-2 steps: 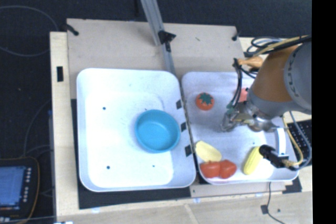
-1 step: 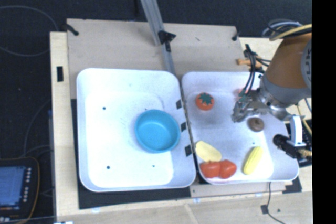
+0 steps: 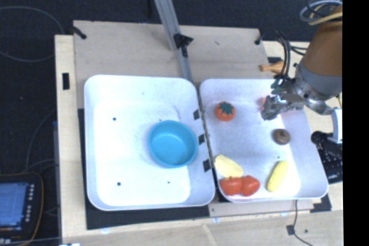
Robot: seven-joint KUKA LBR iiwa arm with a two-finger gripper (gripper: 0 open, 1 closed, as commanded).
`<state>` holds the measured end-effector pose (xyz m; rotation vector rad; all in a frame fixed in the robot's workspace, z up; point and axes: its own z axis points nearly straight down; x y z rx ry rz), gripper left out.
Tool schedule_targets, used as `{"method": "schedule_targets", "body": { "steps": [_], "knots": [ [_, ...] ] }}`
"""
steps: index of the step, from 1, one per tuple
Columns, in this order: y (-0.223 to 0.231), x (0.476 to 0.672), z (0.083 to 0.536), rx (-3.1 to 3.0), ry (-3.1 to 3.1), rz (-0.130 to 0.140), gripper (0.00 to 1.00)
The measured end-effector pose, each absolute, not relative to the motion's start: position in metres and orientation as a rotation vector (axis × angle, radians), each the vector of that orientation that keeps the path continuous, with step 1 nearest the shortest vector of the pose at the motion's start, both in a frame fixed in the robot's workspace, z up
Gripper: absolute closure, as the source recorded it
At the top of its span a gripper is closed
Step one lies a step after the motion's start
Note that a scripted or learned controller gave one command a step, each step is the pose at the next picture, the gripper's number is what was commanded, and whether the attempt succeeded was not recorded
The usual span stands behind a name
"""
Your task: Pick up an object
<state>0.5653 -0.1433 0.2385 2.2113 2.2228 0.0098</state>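
Note:
My gripper (image 3: pixel 270 110) hangs over the upper right part of the right bin (image 3: pixel 253 89), with a small red thing (image 3: pixel 264 102) partly hidden beside it. A red tomato with a green top (image 3: pixel 225 111) lies to its left. A small brown round object (image 3: pixel 281 136) sits just below the gripper. Along the bin's near edge lie a yellow piece (image 3: pixel 229 167), a red pepper-like object (image 3: pixel 240 185) and a yellow banana-like object (image 3: pixel 277 176). A blue bowl (image 3: pixel 172 143) rests in the left bin (image 3: pixel 115 101).
A slanted grey metal pole (image 3: pixel 167 14) rises from the bench behind the bins. The bench's far strip (image 3: pixel 219 46) is bare board. Black gear (image 3: pixel 328 152) sits off the right bin's right side. A small screen (image 3: pixel 17 204) glows at the lower left.

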Motion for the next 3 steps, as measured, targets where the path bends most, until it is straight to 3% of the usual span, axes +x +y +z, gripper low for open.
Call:
{"method": "schedule_targets", "body": {
  "steps": [1, 2, 3],
  "knots": [
    [-0.144, 0.567, 0.295, 2.209, 2.224, 0.01, 1.0],
    [-0.086, 0.58, 0.292, 2.21, 2.228, 0.004, 1.0],
    [-0.039, 0.579, 0.274, 2.214, 2.231, -0.001, 1.0]
  ]
}}
